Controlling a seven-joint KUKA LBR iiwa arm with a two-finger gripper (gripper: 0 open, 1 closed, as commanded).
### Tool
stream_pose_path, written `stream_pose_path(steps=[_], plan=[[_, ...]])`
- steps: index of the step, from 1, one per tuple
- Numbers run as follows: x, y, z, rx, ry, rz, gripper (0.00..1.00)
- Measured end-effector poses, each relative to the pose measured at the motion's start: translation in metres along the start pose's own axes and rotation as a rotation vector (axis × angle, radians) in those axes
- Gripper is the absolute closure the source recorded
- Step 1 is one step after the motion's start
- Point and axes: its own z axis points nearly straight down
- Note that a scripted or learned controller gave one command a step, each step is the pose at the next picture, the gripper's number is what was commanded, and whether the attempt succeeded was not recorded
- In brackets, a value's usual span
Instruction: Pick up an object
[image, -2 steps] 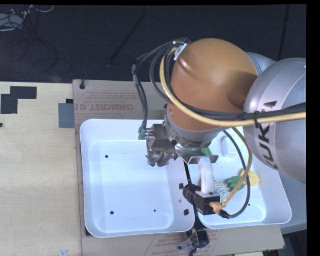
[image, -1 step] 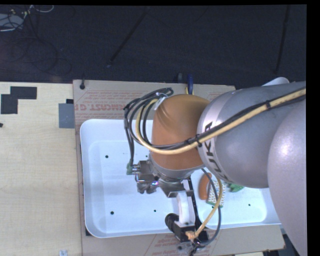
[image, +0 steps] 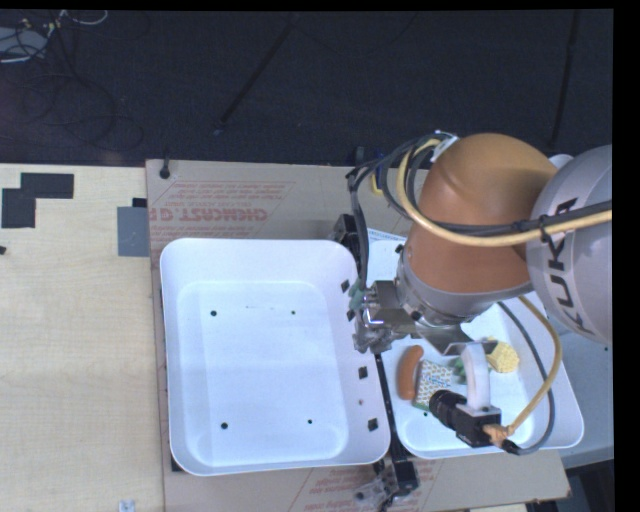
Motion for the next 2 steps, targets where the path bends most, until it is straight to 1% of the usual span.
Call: stream_pose_path(steps=[1, 2], plan=[[-0.115, 0.010, 0.075, 0.012, -0.002, 0.005, 1.00], [-0.109, 0.012, 0.062, 0.008, 0.003, -0.001, 1.00]])
